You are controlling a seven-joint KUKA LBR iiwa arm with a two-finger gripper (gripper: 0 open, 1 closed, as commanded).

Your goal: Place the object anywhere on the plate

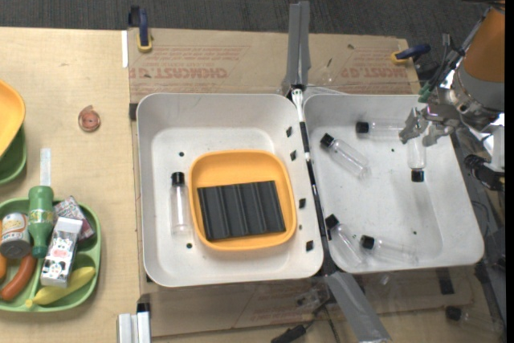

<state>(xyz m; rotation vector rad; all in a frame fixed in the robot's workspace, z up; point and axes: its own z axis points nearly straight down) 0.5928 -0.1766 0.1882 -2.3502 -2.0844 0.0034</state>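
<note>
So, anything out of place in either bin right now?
One vial lies in the left bin beside the orange plate, not on it. The rest lie scattered at odd angles in the right bin. Nothing looks spilled or broken.

- Arm (482, 60) reaching in from the right, orange band above the wrist.
- Gripper (421, 132) angled down-left, low over the right side.
- Finger state unclear.

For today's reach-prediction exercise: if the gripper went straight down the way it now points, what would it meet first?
Probably the clear vial lying just below the gripper, then the right bin floor; depth is unclear.
</note>
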